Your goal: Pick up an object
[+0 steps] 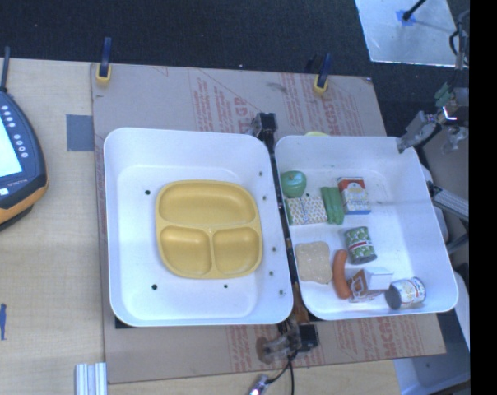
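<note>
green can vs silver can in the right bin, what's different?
The green can has a green label and sits mid-bin; the silver can has a metallic end facing the camera and lies at the bin's near right corner. The green can looks about upright, slightly tilted; the silver can lies on its side. Both are small cylinders in the right bin.

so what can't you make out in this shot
- Gripper, camera view: sits at the right edge, small and blurred; open or shut cannot be told.
- Labels on the cans and cartons: too small to read.
- Carton by the carrot: partly hidden by neighbours.
- Tablet: cut off by the left edge.
</note>
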Controlling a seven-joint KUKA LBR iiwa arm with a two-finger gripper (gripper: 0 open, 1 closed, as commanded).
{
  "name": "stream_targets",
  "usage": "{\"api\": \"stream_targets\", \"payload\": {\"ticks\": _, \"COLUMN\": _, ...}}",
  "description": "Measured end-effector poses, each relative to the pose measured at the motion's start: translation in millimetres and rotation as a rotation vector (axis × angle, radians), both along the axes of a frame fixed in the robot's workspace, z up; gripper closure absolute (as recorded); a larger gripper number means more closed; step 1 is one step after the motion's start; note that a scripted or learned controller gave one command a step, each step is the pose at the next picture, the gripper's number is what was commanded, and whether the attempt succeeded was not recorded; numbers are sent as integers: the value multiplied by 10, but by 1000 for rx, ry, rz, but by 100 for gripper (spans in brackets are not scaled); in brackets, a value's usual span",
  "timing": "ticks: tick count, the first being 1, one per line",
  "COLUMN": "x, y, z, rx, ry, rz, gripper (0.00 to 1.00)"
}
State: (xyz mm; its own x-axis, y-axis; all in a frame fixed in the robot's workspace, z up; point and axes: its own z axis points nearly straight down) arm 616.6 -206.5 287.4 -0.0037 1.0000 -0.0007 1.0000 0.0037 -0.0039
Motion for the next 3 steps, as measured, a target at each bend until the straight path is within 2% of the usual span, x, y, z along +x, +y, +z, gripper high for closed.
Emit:
{"api": "stream_targets", "payload": {"ticks": 1, "x": -490, "y": 280, "z": -1606, "rx": 2, "ry": 4, "rz": 2, "gripper": 0}}
{"api": "stream_targets", "payload": {"ticks": 2, "x": 423, "y": 721, "z": -1898, "rx": -2, "ry": -10, "rz": 3, "gripper": 0}}
{"api": "stream_targets", "payload": {"ticks": 3, "x": 41, "y": 767, "z": -1909, "rx": -5, "ry": -12, "rz": 3, "gripper": 0}}
